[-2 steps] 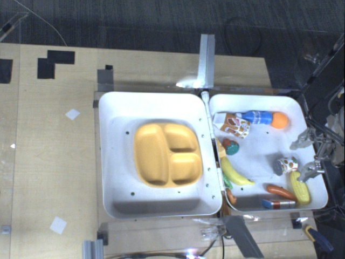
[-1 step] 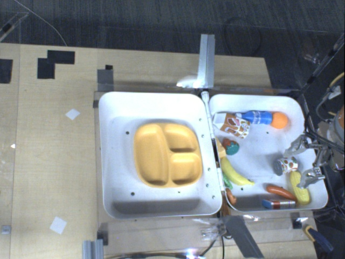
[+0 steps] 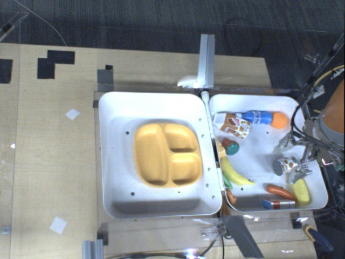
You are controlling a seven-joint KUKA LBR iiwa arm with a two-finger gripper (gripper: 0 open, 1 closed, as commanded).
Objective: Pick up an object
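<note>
The right bin (image 3: 253, 99) holds several small objects. A bottle (image 3: 253, 118) with a blue body, orange end and brown-and-white label lies along its back. A green and red toy (image 3: 230, 146) and a banana (image 3: 235, 175) lie near its left wall. A red sausage (image 3: 280, 191), a corn cob (image 3: 301, 191) and a blue and red pen-like piece (image 3: 277, 203) lie at the front right. My gripper (image 3: 295, 161) hangs low over the right side of this bin, just behind the corn and sausage, beside a small grey cylinder (image 3: 279, 166).
The left bin (image 3: 108, 144) holds a yellow divided plate (image 3: 167, 154) in its middle. A metal post (image 3: 207, 63) stands behind the seam between the bins. Cables hang around the arm (image 3: 331, 117) at the right edge.
</note>
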